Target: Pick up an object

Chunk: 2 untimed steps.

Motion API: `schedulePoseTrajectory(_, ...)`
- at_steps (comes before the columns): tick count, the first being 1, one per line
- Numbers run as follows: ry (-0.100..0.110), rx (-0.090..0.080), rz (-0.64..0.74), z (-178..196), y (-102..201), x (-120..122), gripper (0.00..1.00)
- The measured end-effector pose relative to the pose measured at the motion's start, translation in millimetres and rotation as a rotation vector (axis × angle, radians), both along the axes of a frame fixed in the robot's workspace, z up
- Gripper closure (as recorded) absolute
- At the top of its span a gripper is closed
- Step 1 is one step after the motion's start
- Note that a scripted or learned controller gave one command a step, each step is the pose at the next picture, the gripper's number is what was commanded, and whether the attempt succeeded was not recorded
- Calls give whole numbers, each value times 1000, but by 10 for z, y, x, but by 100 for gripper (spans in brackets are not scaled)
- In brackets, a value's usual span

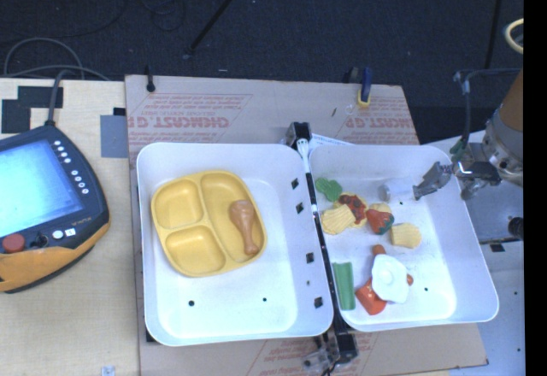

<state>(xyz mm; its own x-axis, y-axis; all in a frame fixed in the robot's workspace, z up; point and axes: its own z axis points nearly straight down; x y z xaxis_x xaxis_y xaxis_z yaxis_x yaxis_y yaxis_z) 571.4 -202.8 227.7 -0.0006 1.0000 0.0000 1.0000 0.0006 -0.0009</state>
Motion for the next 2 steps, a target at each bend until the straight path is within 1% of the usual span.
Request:
schedulePoseTrajectory(1,13,6,-2,-935,407,-371,0)
schedulePoseTrajectory(2,3,1,0,-1417,595,-732,0)
